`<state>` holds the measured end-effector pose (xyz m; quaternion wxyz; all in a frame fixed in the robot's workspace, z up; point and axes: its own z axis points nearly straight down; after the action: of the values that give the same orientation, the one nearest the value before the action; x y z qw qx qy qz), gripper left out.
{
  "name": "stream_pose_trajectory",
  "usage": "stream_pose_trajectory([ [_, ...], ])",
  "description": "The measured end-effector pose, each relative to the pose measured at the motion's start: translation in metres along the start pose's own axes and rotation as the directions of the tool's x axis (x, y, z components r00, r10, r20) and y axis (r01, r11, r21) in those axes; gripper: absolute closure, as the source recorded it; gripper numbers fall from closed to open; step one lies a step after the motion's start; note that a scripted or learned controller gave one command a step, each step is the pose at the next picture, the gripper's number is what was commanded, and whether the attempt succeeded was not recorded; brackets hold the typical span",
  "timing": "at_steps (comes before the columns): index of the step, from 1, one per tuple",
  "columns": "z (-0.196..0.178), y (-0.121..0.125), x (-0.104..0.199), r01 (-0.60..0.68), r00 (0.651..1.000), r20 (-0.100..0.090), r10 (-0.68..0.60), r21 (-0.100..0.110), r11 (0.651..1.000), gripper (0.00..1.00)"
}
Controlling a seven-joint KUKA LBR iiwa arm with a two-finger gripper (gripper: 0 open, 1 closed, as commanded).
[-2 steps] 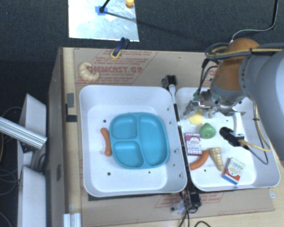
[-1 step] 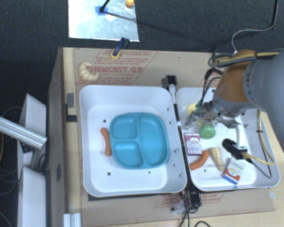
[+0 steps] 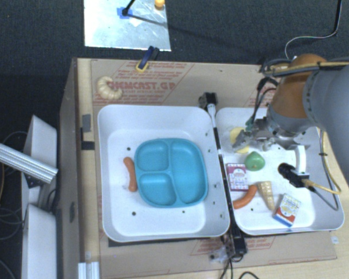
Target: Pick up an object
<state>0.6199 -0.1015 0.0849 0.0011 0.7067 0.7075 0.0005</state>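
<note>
One tool [image 3: 251, 139] hovering in right white bin [image 3: 326, 214] | small round green fruit [image 3: 255, 160] lying just below it | finger spread: cannot tell

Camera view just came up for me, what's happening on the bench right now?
The arm's gripper is low in the right bin, above a yellow piece and a green fruit. Nothing shows between its fingers. A hot dog, a pink box and a cone lie nearby. The left bin holds a blue tray.

Dark carpet floor [image 3: 232, 16] surrounds a cardboard-topped bench [image 3: 163, 77]; a shiny metal sheet [image 3: 126, 16] lies beyond it.
</note>
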Motion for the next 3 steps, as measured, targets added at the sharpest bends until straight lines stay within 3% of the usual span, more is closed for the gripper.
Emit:
stream_pose_trajectory([
  [1, 0.000, -0.033, 0.002, 0.001, 1.000, -0.001, -0.001, 0.002, 1.000, 0.00],
  [2, 0.001, -0.099, 0.004, -0.001, 1.000, -0.001, 0.001, 0.002, 1.000, 0.00],
  [3, -0.019, -0.028, -0.016, 0.001, 1.000, 0.000, -0.001, -0.001, 1.000, 0.00],
])
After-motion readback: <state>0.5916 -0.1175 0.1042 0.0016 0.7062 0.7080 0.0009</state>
